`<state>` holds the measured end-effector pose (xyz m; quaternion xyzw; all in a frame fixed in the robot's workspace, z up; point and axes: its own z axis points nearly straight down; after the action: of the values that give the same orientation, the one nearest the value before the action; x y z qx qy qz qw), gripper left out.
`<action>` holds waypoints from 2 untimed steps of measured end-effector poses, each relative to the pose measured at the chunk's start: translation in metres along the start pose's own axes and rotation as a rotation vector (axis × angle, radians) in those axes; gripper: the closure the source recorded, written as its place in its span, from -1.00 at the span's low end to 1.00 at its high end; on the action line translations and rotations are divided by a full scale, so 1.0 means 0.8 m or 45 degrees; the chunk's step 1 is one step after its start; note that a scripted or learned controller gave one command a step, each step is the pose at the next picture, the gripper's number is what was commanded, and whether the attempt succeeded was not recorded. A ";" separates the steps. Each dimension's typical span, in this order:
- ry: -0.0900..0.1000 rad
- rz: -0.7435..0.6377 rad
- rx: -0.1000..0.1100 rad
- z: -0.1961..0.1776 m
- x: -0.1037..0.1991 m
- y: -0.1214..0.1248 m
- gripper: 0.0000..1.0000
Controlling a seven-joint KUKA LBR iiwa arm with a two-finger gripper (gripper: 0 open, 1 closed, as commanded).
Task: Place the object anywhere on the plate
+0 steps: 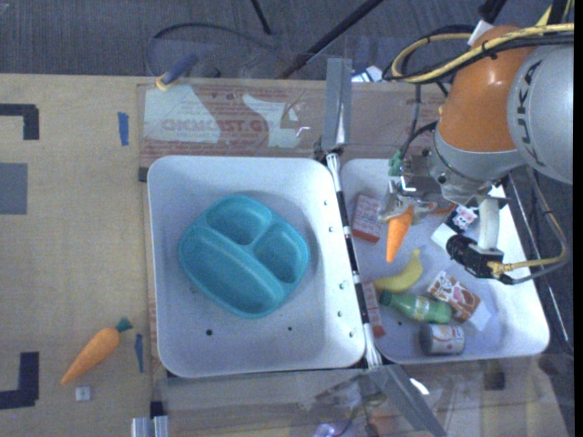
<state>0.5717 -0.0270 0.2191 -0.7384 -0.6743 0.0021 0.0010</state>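
The plate (241, 255), a blue one with three compartments, is lying in the middle of the left bin (178, 185), and nothing is resting on it. The arm (496, 107) is reaching in over the right bin (521, 324), to the right of the plate, and its claw (399, 212) is pointing down just past the divider between the bins. The claw is closing narrowly on the thick end of a carrot (396, 238), which is hanging point-down between the fingers, well apart from the plate. Below the carrot, and likewise right of the plate, a banana (403, 277) is lying in the right bin, with a green bottle (422, 309) lying on its side just beneath it. A can (442, 339) is sitting lower still, near that bin's front edge, and a carton (454, 297) is lying tilted just beside the bottle, on the side farther from the plate. A red-and-white packet (366, 218) is lying between the plate and the claw, close to the divider. Far to the lower left of the plate, outside both bins, a second carrot (91, 354) is lying on the bench (73, 244), its green top pointing up toward the plate.
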 end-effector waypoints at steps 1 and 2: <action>0.001 0.014 0.003 0.046 0.147 -0.007 1.00; 0.000 -0.023 -0.001 0.021 0.225 0.004 1.00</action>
<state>0.5911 0.1522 0.2023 -0.7322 -0.6811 0.0018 0.0007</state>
